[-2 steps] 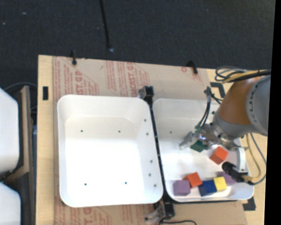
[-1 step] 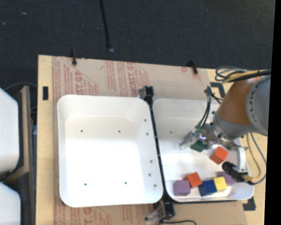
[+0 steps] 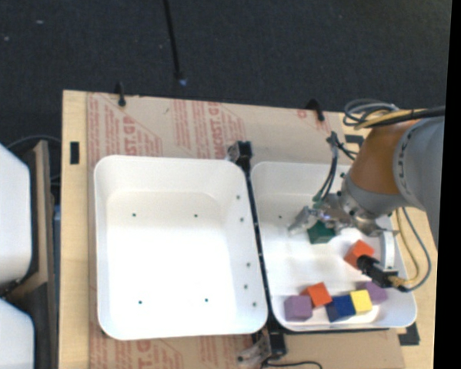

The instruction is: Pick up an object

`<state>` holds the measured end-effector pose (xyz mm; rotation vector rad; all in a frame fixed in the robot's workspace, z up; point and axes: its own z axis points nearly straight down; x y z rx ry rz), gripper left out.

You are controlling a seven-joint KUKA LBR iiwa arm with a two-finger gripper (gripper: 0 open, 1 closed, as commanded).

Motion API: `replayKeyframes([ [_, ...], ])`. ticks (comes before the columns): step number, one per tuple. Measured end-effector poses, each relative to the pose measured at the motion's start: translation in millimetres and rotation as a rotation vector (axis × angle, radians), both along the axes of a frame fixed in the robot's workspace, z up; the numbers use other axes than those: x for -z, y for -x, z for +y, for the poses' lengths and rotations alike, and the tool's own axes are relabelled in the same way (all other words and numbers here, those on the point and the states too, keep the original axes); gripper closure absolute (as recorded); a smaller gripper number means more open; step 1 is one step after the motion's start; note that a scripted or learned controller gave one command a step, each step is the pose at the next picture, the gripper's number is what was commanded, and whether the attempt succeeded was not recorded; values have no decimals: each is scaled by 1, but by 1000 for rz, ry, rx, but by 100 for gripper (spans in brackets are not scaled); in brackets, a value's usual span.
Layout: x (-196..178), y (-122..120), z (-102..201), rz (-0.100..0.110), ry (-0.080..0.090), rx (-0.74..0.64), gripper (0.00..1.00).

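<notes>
My gripper [image 3: 318,221] hangs over the upper middle of the right bin [image 3: 280,190], at the end of the grey arm with its orange band [image 3: 374,160]. A dark green block [image 3: 319,235] lies directly under the gripper, touching or nearly touching it. I cannot tell whether the block is gripped. To the right of it sits an orange-red block [image 3: 359,252]. Along the bin's front edge lie a purple block [image 3: 298,307], an orange block [image 3: 318,293], a blue block [image 3: 338,307], a yellow block [image 3: 361,302] and a small purple block [image 3: 377,292].
The left bin [image 3: 106,212] stands beside the right one, and a black divider rail [image 3: 253,220] runs between them. Cables [image 3: 408,259] loop off the arm over the right bin's right edge. Both bins rest on cardboard [image 3: 164,126].
</notes>
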<state>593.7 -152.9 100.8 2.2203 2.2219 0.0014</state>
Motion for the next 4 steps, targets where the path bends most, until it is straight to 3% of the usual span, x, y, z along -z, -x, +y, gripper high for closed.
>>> replayKeyframes([
  [1, -11, 0, -1, -1, 0, 2, 100],
  [2, -105, -18, 62, -8, 0, -5, 100],
  [3, -227, -85, 121, -10, 0, -4, 100],
  [4, -196, -64, 206, 2, -1, -6, 100],
])
